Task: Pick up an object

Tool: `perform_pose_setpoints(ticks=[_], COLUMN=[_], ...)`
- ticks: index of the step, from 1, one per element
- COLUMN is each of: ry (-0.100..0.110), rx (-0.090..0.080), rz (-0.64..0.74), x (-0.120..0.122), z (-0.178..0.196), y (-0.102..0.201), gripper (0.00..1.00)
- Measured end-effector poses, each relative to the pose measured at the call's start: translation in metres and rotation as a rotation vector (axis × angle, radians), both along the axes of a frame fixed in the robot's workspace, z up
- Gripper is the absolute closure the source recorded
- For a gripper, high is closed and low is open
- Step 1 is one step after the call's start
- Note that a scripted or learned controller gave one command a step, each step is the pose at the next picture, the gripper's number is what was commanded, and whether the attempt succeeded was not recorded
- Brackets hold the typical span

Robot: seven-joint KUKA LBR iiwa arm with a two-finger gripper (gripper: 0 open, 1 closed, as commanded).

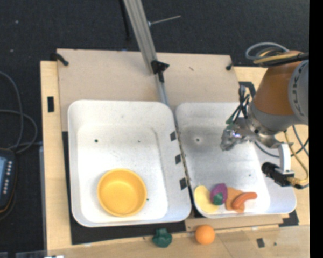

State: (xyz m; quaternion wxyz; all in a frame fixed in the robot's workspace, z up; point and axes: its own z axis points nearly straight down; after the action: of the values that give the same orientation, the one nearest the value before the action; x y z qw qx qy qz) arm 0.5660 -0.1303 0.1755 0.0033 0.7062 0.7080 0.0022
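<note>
Toy food (226,196) heaped in smooth right bin (204,122), round yellow bowl (121,192) left, gripper (229,140) state unclear.

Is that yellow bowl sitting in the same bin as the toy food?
No, the yellow bowl sits in the left bin; the toy food lies in the right bin.

1. Two shallow white bins — the left bin (86,117) and the right bin (204,117).
2. One yellow bowl (121,192), in the left bin.
3. Four small items at the right bin's near edge — one yellow piece (201,197), one purple piece (219,190), one green piece (218,199), one orange-red piece (242,199).
4. One orange ball (204,234) on the bench.
5. One dark green object (162,238) on the bench.
</note>
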Motion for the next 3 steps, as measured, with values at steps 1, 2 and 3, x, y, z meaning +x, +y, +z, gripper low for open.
perform_pose_setpoints(ticks=[1, 2, 3], ry=[0.005, 0.004, 0.005], rx=[0.0, 0.002, 0.004], rz=[0.0, 0.006, 0.006], x=[0.001, 0.007, 0.023], z=[0.05, 0.06, 0.069], y=[-0.001, 0.052, 0.111], gripper=[1.0, 1.0, 1.0])
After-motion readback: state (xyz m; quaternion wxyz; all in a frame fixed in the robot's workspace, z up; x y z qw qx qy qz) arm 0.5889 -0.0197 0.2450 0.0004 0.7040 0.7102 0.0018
